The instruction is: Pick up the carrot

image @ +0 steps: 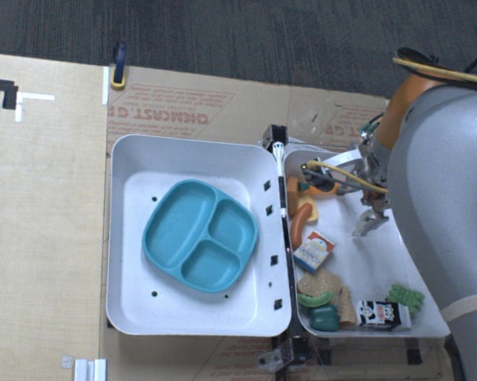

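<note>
The carrot [301, 218] is an orange, curved piece lying near the left wall of the right bin [398, 258], in its upper half. My gripper [370, 221] hangs over the middle of that bin, to the right of the carrot and apart from it. Nothing shows in the gripper. The grey arm covers the bin's right side.
A blue divided plate [200, 235] lies in the left bin [126, 242]. Below the carrot lie a small white carton [314, 252], a sandwich-like piece [323, 286] and a dark green item [324, 318]. A black-and-white carton [379, 314] and a green leafy toy [406, 296] sit at the front right.
</note>
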Robot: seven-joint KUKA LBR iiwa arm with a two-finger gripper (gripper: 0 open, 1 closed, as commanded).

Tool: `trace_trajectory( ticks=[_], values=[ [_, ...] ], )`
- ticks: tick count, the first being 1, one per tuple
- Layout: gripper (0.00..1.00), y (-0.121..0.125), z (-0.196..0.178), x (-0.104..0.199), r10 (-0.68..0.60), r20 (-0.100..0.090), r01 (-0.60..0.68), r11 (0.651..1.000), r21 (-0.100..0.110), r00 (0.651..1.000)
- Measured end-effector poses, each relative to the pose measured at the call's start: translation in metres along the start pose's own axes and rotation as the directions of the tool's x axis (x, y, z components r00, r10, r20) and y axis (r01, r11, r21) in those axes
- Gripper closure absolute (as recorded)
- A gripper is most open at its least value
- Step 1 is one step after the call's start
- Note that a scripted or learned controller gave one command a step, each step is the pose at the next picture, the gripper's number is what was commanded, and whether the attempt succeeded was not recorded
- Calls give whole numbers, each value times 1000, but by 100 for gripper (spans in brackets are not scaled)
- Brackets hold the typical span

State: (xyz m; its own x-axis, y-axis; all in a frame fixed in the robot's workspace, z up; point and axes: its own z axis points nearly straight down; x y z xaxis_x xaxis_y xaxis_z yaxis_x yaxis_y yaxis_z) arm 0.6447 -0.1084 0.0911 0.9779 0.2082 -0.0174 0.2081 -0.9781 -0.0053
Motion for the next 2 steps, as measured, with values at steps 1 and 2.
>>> trace_trajectory(
  ticks=[1, 2],
  values=[
    [0, -15, 0, 0, 1, -7, -1, 1000, -3, 1000],
    [0, -106, -99, -23, -13, -15, 13, 1000, -4, 1000]
  ],
)
